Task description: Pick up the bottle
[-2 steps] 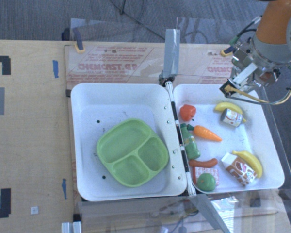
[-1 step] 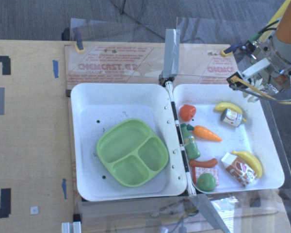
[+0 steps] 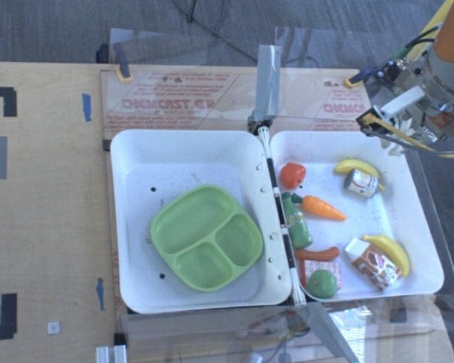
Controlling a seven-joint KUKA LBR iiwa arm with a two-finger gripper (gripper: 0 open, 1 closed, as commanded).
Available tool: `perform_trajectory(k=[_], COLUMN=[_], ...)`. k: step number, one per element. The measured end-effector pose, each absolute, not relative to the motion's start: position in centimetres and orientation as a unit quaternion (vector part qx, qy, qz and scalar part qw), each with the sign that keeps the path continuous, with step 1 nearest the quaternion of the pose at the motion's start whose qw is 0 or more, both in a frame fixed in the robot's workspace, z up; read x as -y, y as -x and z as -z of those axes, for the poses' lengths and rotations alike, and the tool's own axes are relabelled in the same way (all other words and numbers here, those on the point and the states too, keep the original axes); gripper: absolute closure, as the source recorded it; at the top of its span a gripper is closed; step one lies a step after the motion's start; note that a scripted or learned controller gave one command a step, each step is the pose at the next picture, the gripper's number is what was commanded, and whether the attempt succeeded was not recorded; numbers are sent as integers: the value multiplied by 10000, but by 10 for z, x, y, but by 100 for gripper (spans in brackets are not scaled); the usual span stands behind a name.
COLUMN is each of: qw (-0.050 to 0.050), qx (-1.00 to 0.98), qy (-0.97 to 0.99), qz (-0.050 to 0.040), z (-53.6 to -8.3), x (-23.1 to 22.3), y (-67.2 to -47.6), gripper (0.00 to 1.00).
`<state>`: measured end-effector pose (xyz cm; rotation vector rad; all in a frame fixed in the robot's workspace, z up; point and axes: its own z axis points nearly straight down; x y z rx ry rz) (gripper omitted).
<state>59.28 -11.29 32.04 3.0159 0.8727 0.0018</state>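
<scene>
The bottle (image 3: pixel 296 224) is small and green with a pale label. It lies along the left wall of the right bin (image 3: pixel 424 225), between a red pepper (image 3: pixel 292 175) and a red sausage (image 3: pixel 318 254), with a carrot (image 3: pixel 323 209) just to its right. The gripper (image 3: pixel 418 121) hangs above the right bin's far right corner, well away from the bottle and up to its right. Nothing is seen held in it.
The right bin also holds two bananas (image 3: pixel 357 168) (image 3: pixel 390 251), a small grey carton (image 3: pixel 362 184), a brown and white carton (image 3: pixel 372 266) and a green apple (image 3: pixel 322 282). A green divided plate (image 3: pixel 206 237) lies in the left bin (image 3: pixel 136 165).
</scene>
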Motion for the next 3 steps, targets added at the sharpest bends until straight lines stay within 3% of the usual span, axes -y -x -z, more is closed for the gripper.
perform_trajectory(k=[1,2,3], qw=[0,1,4], qx=[-2665,-991,-980], qy=[-9638,-9951,-9952], qz=[3,-12,-25], z=[-435,-435,-445], x=[72,60,61], y=[-615,-650,-651], gripper=[100,100,100])
